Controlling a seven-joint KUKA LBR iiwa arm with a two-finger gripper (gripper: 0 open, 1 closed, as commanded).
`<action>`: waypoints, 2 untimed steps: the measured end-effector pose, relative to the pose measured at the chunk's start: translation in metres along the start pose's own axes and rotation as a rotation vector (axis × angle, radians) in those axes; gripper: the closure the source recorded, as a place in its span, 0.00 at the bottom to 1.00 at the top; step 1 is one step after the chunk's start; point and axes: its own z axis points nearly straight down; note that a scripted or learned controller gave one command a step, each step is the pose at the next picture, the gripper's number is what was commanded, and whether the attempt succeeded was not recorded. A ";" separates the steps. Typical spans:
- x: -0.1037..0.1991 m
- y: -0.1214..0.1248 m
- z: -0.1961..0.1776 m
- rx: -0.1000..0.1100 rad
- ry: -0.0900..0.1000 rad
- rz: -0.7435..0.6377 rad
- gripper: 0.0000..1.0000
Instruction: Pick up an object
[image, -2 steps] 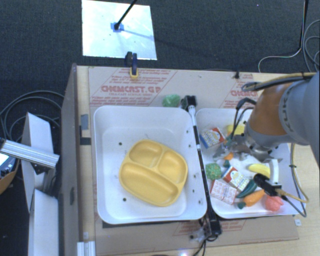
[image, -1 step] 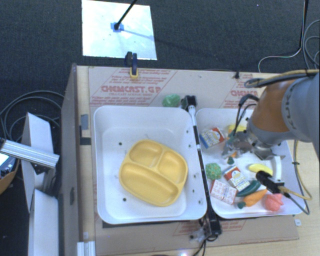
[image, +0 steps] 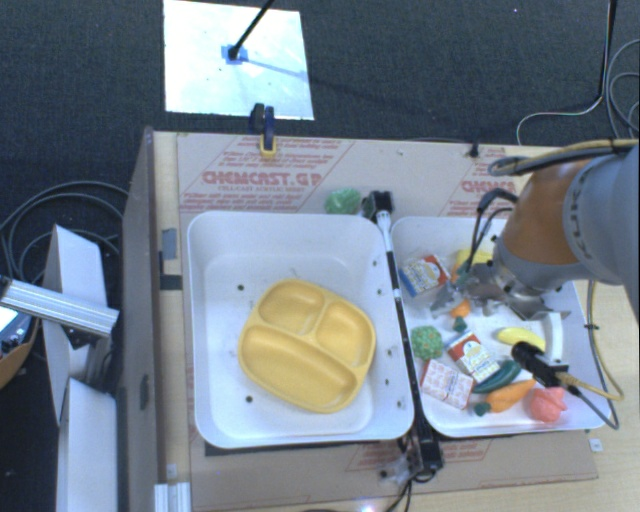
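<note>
My gripper (image: 468, 295) hangs low over the middle of the right bin (image: 578, 425), beneath the grey arm with its orange band. Toy foods lie around it: a red-and-white carton (image: 424, 272) to its left, a small orange piece (image: 460, 310) just below it, a green broccoli (image: 427, 342), a small carton (image: 467, 352), a pink wafer pack (image: 447, 384), a yellow banana (image: 520, 338), an orange carrot (image: 510, 394) and a pink peach (image: 546, 403). Nothing shows between the gripper and these things.
The left bin (image: 215, 300) holds a yellow divided plate (image: 307, 345). A green toy (image: 343, 201) lies on the bench behind the bins. A black rail (image: 392, 270) runs between the two bins.
</note>
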 end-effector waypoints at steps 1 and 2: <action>0.000 0.001 -0.011 -0.001 0.001 0.000 1.00; -0.026 -0.030 -0.112 -0.005 -0.003 0.004 1.00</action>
